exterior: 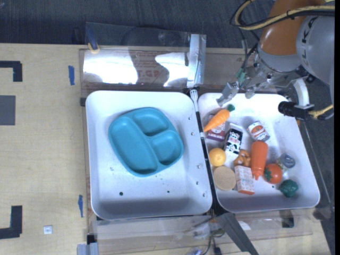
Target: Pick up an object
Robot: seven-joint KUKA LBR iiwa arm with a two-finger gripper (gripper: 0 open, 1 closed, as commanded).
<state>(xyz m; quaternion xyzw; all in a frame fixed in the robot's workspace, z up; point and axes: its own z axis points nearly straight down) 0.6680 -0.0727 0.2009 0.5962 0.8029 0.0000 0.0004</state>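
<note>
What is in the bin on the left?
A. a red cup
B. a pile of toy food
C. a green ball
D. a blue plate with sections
D. The left bin holds a blue divided plate, lying flat on the white floor; the toy food, such as the carrot, sits in the right bin.

Bright, soft-focus view; glare on clear panel (143, 62).

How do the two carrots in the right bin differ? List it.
The carrot near the bin's back is lighter orange, with a green tip; the carrot in the middle is a deeper red-orange. The back carrot lies slanted and looks shorter; the middle one points almost straight front to back. Both lie in the right bin.
</note>
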